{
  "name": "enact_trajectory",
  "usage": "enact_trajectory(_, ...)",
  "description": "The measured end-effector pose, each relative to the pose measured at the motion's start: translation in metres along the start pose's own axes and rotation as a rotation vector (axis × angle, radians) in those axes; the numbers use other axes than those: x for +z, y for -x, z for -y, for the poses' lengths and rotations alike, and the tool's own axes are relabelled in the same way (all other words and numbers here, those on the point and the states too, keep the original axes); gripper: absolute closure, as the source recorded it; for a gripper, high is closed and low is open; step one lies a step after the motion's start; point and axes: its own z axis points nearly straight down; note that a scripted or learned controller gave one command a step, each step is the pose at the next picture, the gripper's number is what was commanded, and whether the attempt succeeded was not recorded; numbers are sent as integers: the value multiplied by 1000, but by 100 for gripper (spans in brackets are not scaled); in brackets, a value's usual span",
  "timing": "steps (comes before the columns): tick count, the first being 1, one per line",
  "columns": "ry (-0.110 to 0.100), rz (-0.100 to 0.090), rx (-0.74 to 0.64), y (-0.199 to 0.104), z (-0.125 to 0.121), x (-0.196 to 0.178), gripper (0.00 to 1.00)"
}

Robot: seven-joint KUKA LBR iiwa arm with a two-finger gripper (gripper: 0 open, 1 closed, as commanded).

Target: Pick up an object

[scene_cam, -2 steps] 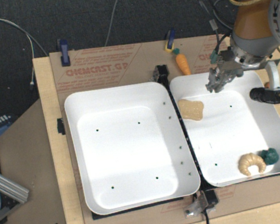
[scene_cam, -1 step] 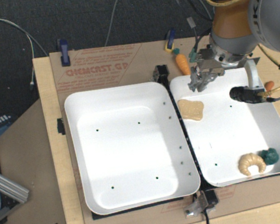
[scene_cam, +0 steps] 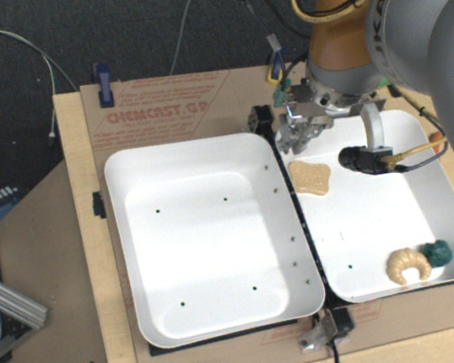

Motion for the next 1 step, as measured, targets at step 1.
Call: enact_trajectory(1, 1, -1, -1, -52, -11, -11, 100)
